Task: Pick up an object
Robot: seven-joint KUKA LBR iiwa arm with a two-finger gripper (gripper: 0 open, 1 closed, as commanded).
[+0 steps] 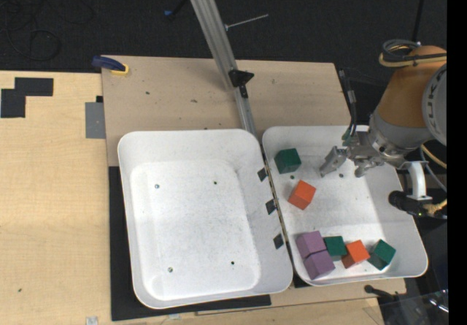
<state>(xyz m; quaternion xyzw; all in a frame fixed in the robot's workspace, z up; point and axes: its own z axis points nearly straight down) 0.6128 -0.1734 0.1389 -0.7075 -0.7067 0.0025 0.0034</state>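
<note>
From the camera view above the tabletop (pixel 182 90), the gripper (pixel 346 163) hangs over the upper part of the right bin (pixel 408 261), its fingers spread apart with nothing between them. The task names no particular object, so any block in that bin would do. Nearest are a green cube (pixel 287 160), to the gripper's left near the bin's top corner, and an orange cube (pixel 301 193), a little lower and lying tilted. The rest crowd the bin's lower edge: a purple block (pixel 314 253), a small green block (pixel 336 246), a small orange block (pixel 356 252) and another green block (pixel 381 253), several of them touching. The main risk, as I judge it, is that the gripper comes down on bare bin floor between the two nearer cubes and closes on nothing, since it sits beside both and directly over neither. The tilted orange cube could also slip or spin away if the fingers meet its corners. Going for the lower cluster invites nudging neighbours or catching two at once. The left bin (pixel 146 170) lies alongside, and a slanted aluminium post (pixel 215 31) rises behind the bins, well apart from the gripper.
</note>
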